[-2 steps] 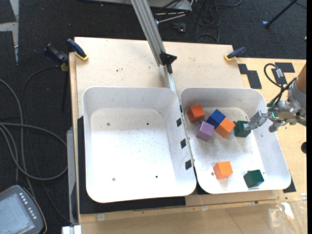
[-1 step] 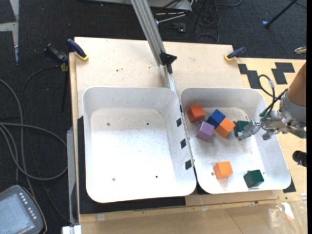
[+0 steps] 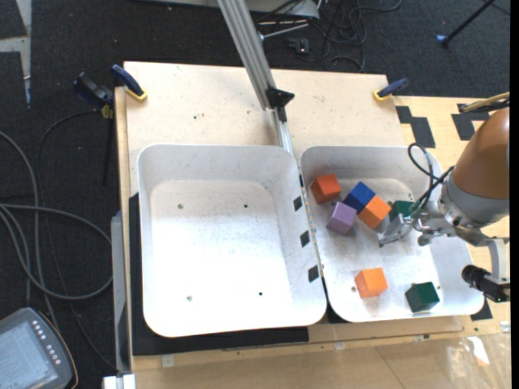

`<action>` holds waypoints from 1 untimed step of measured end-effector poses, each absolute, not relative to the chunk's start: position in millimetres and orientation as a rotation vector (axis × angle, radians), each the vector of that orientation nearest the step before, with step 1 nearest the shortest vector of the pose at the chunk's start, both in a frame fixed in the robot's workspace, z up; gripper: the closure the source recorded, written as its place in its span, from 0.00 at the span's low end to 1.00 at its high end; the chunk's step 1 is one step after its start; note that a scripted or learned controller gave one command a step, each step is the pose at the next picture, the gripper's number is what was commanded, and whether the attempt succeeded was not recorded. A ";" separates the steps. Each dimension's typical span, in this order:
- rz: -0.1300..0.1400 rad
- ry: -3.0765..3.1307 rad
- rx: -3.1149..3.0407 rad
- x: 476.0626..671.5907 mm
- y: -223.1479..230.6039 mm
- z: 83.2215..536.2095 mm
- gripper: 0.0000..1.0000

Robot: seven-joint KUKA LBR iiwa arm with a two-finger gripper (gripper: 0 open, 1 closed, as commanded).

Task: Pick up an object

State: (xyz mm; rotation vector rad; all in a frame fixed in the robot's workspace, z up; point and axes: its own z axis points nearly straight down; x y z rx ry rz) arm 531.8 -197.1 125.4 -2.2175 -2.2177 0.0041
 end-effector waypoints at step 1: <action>0.002 -2.221 -2.221 531.8 -196.7 93.7 0.00</action>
